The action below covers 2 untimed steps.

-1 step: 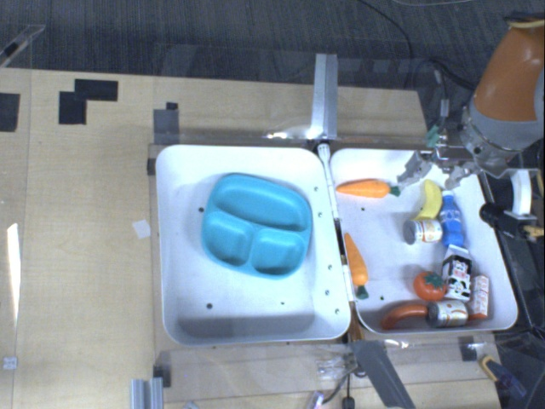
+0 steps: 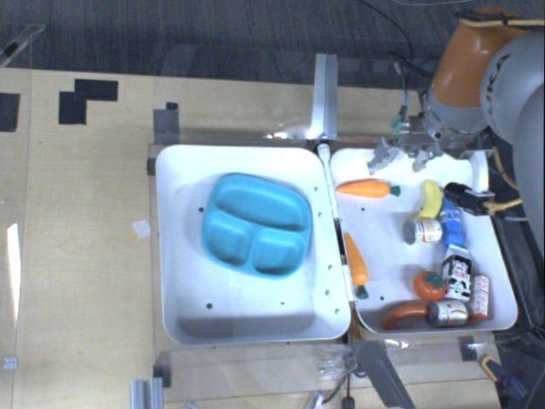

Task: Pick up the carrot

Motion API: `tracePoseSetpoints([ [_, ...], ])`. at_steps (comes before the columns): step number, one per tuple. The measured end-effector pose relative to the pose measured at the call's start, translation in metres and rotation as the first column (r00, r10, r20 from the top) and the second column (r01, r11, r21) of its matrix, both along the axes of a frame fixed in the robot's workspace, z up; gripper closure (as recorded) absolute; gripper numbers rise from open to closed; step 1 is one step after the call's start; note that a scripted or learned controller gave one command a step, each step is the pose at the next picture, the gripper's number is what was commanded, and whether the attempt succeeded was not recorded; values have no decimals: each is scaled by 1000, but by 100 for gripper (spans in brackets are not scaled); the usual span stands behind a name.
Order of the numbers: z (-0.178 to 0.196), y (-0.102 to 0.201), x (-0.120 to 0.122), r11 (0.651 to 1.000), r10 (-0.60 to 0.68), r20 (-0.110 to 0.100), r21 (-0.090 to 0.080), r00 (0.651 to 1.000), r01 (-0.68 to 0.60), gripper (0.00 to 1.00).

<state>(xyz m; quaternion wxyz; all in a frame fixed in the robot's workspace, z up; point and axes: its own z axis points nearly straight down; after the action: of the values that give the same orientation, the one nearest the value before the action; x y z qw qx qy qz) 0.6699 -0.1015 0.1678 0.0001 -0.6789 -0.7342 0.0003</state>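
Now, you are hovering tool (image 2: 407, 150) with fingers spread wide, gripping nothing, just behind carrot (image 2: 367, 189). Carrot lying flat at right bin (image 2: 387, 228) back edge. Second carrot (image 2: 356, 265) lying nearer. You should be lowering straight, straddling orange body crosswise.

we see a pale wood counter (image 2: 77, 254) with two shallow white bins set side by side on it, their inner rims touching. the left bin (image 2: 183, 313) sits near the middle of the counter; the right bin (image 2: 498, 262) lies toward the right edge. black squares (image 2: 85, 99) mark the counter's far left part, and another black mark (image 2: 7, 111) sits at the left edge. a small pale scrap (image 2: 140, 227) lies just left of the left bin. a metal post (image 2: 324, 96) rises at the far side where the bins meet, and a small dark block (image 2: 170, 109) sits behind the left bin's far corner.
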Motion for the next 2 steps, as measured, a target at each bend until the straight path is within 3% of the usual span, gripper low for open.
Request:
tracePoseSetpoints([
  [1, -81, -15, -12, 987, 162, 9, -2, 987, -162, 0],
  [2, 16, 38, -26, 978, 211, 3, -1, 978, -211, 0],
])
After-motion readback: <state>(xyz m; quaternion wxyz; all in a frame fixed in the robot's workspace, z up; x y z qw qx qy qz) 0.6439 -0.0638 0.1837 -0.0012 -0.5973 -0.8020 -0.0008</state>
